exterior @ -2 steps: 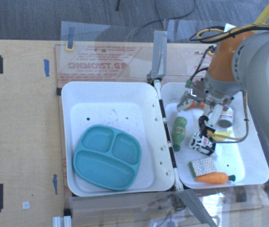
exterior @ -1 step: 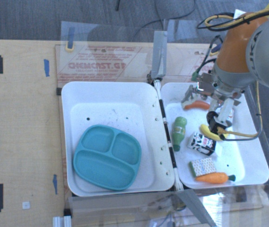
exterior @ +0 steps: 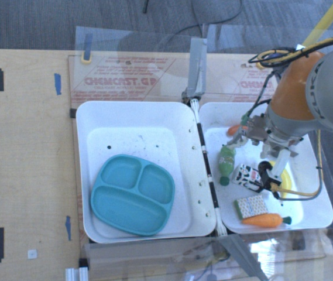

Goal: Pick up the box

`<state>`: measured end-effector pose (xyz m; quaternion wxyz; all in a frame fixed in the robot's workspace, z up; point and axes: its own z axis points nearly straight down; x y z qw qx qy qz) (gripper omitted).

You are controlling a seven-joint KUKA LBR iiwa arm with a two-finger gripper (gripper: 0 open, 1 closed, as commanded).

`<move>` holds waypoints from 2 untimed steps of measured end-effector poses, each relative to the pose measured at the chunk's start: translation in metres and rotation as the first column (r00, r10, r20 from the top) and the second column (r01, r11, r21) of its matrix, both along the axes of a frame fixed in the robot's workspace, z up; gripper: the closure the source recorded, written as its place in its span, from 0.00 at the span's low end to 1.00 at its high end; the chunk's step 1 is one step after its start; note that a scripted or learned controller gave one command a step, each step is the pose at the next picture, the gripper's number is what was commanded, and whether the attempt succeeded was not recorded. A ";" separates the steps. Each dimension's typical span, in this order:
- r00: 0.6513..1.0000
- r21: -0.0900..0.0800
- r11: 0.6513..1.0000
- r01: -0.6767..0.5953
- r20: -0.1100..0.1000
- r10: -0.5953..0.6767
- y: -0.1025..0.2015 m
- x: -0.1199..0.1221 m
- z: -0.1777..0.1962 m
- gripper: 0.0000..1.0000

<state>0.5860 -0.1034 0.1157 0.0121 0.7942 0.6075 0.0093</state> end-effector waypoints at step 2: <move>0.989 0.006 0.989 0.145 -0.033 -0.144 0.016 0.053 0.114 0.00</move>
